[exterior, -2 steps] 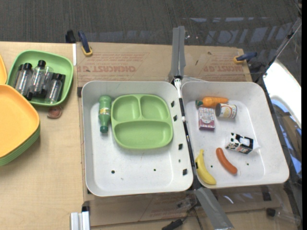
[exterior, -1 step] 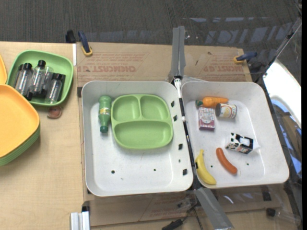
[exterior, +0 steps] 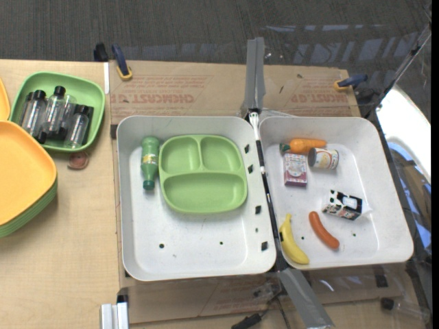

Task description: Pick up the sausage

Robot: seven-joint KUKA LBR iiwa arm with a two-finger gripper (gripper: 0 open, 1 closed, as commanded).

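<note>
Banana (exterior: 293, 242) sits nearest, at the right bin's (exterior: 384, 256) front edge, sausage (exterior: 324, 229) just beside it to the right, cow-print carton (exterior: 343, 205) close behind. Pincer state, can't tell. Crowded spot: a slightly off descent could nudge the banana or grab it instead.

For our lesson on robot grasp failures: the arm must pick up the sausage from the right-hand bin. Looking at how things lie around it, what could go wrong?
1. The sausage is thin, rounded and lies at a slant, so fingers closing off its axis may let it roll or slip out.
2. The black-and-white carton lies close beside its upper end; a descending finger might hit or shove it.
3. The banana, to its left, is similar in shape and could be grabbed instead.
</note>
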